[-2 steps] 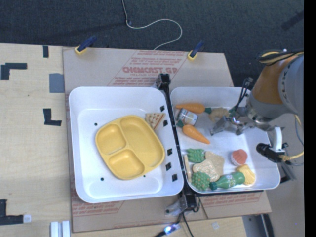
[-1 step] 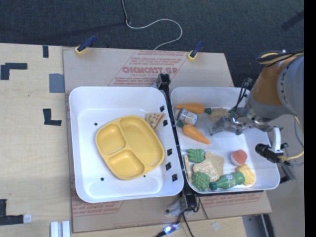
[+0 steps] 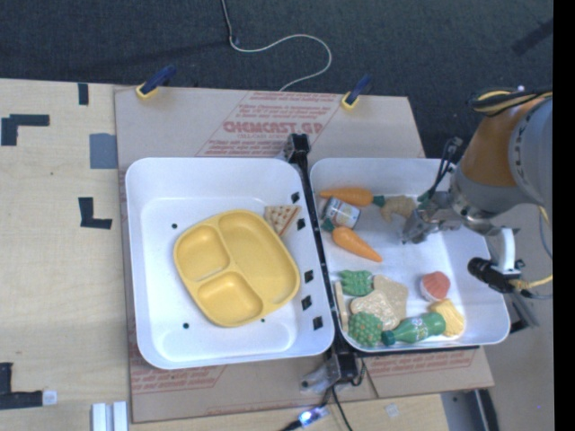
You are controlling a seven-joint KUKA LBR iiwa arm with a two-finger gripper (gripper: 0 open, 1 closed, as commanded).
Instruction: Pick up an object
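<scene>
The right bin (image 3: 467, 335) holds several toy foods. An orange carrot (image 3: 346, 196) lies at the back, with a small can (image 3: 340, 212) just in front of it. A second carrot (image 3: 357, 243) lies nearer the middle, and a beige piece (image 3: 395, 206) rests by the back wall. My gripper (image 3: 415, 230) reaches down into this bin from the right, low over the white floor just right of the beige piece. Nothing can be seen held in it.
At the front of the right bin lie a green leafy piece (image 3: 356, 282), a tan cookie (image 3: 382, 302), a green bottle (image 3: 413, 329), a red round piece (image 3: 436, 285) and a yellow piece (image 3: 449, 315). The left bin (image 3: 144, 241) holds a yellow divided plate (image 3: 235, 266) and a cracker (image 3: 281, 215).
</scene>
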